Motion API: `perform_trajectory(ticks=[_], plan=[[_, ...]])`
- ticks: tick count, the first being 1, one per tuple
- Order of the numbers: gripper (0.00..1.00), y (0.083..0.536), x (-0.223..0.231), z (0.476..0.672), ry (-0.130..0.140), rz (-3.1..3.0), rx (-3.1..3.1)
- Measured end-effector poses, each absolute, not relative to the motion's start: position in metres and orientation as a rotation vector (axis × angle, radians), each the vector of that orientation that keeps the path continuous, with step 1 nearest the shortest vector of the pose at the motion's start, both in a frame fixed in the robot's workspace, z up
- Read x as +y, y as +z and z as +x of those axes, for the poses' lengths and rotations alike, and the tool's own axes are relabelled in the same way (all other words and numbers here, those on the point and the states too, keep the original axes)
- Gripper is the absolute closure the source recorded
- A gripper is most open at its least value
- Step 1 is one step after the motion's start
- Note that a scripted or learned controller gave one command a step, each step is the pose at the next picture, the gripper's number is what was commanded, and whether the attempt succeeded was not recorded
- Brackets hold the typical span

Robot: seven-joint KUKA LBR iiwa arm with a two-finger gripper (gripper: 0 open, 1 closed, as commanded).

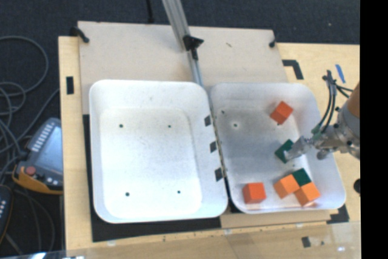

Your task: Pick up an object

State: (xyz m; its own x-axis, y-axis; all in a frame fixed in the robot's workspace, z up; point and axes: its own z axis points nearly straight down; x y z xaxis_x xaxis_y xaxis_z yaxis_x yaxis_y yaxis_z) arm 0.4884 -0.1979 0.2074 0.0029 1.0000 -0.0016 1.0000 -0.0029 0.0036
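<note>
The right bin holds several small blocks. An orange cube lies near its far right. A dark green block sits mid-right, with my gripper right beside it on its right side, touching or nearly touching it. Whether the block is in the gripper's grasp cannot be made out. Near the front lie another orange cube and a tight cluster: an orange cube, a green cube and an orange cube.
The left bin stands beside the right one. A slanted metal post rises from behind the bins. Cables and a teach pendant lie off the bench at the left. The arm's wrist hangs over the right bin's right rim.
</note>
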Motion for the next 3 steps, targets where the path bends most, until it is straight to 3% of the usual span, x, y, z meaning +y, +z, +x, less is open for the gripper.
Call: perform_trajectory(ticks=[1, 2, 3], plan=[[0.0, 0.096, -0.202, 0.576, 0.001, 2.213, 2.22], [0.0, 0.098, -0.16, 0.53, 0.001, 2.218, 2.22], [1.0, 0.109, -0.163, 0.532, 0.005, 2.221, 2.213]])
